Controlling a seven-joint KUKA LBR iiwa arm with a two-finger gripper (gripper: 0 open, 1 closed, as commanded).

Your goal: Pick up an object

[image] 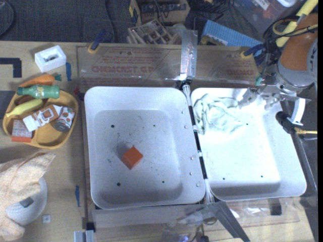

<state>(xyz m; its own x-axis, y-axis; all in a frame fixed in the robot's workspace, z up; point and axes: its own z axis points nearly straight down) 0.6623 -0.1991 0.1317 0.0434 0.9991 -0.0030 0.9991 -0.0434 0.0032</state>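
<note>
A small orange cube point(132, 157) lies on the floor of the left white bin point(101, 135), a little left of its middle. A pale green and white tangle of cord-like material point(214, 114) lies in the back left part of the right white bin point(282, 180). My gripper point(258, 97) hangs over the back of the right bin, just right of the tangle, under the grey arm with its orange band point(298, 54). Nothing is seen held in it.
A yellow bowl point(43, 141) of toy food and packets stands left of the bins, with a cloth point(20, 185) below it. A clear panel point(131, 64) stands behind the bins. Cables and boxes crowd the back right.
</note>
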